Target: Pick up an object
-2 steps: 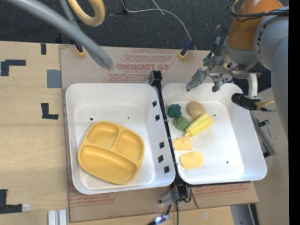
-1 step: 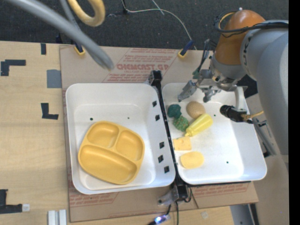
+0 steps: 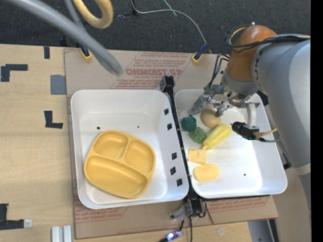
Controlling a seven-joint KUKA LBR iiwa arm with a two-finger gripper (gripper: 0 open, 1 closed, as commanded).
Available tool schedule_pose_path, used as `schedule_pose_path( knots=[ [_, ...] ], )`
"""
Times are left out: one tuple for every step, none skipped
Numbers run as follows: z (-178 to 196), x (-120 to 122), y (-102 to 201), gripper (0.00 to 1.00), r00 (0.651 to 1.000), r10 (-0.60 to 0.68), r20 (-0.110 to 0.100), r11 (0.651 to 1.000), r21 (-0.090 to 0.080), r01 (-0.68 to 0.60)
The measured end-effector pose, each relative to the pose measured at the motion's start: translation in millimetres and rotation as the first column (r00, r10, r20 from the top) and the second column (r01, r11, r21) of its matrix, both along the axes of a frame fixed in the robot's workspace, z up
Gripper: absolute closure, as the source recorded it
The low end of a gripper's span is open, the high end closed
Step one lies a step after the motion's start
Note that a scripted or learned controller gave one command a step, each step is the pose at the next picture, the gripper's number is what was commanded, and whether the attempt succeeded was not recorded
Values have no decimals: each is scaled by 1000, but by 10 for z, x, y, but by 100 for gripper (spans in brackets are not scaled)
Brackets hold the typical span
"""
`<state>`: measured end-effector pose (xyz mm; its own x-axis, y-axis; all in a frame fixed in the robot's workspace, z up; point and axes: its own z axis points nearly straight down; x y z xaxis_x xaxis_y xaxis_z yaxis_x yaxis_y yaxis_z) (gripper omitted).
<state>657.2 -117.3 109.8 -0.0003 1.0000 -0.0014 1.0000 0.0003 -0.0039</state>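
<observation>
Wooden worktop (image 3: 30, 135) carries two white bins. Nearest you, a yellow slice (image 3: 207, 173) lies untouched; beyond it, a yellow cylinder (image 3: 217, 135); farther, a tan ball (image 3: 210, 118) sits beneath the gripper (image 3: 214, 105). Nothing is lifted yet. You cannot tell the finger state.

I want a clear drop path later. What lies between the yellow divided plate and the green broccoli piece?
In the camera view, between the yellow divided plate and the broccoli piece lie bare left-bin floor and the two bins' adjoining walls.
</observation>
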Motion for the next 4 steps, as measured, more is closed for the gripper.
schedule_pose_path(
  knots=[
    [-195, 34, -24, 0, 1000, 1, 13, 1000, -7, -1],
    [-57, 57, -13, 100, 1000, 4, 20, 1000, -7, -4],
    [573, 50, -35, 100, 1000, 1, 8, 1000, 1, -1],
    [1036, 61, -28, 100, 1000, 2, 7, 1000, 1, -2]
  ],
)
